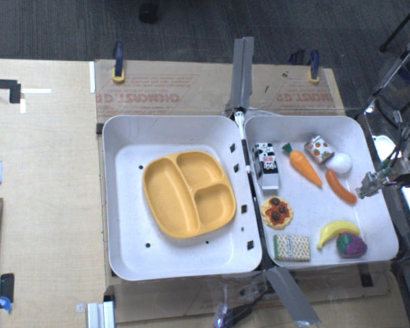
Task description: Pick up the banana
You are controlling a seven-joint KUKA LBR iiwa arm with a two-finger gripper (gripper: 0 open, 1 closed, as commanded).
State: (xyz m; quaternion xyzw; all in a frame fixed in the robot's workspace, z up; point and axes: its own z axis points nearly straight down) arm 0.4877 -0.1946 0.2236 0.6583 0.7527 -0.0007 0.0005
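The yellow banana (336,231) lies curved in the front right part of the right bin (307,125), touching a purple bunch of grapes (352,245) on its right. My gripper (367,186) hangs at the bin's right rim, above and to the right of the banana and well apart from it. Its tip points left toward an orange sausage-shaped piece (341,187). Nothing shows in its grasp.
The right bin also holds a carrot (305,167), a white egg (340,162), a red patterned box (319,149), a cow-print carton (265,164), a small tart (277,212) and a cracker (291,247). A yellow divided plate (189,193) sits in the left bin (123,251).
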